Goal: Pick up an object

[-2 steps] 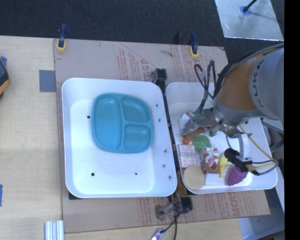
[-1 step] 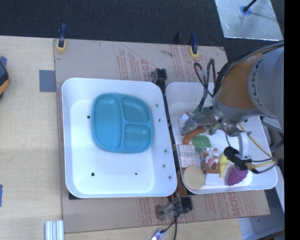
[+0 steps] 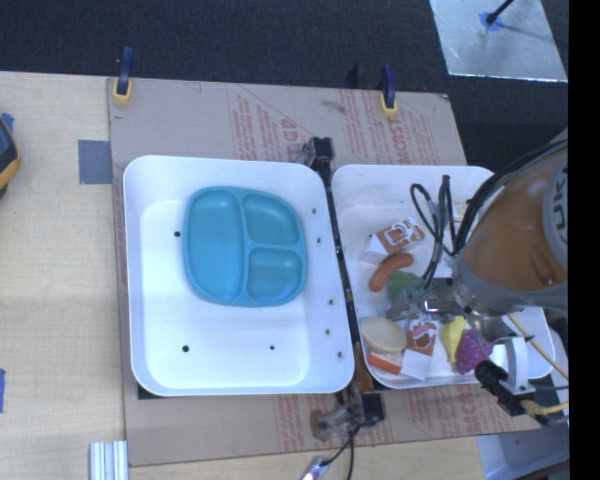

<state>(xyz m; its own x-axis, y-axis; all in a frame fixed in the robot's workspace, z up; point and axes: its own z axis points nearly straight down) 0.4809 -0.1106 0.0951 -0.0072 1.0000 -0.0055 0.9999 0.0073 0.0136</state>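
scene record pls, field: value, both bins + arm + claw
left bin: holds a blue divided plate, lying flat
right bin: small toy foods piled together
items seen: hot dog, green piece, purple grapes, yellow piece, round sandwich, two small printed packets
arm: reaches in from the right, over the right bin
claw: low among the food items, finger state hidden
held object: cannot tell
bench: wood, cardboard sheet under bins

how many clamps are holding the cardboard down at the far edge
2: one clamp at the far left corner of the cardboard sheet, and another clamp further right along the same edge, behind the right bin.
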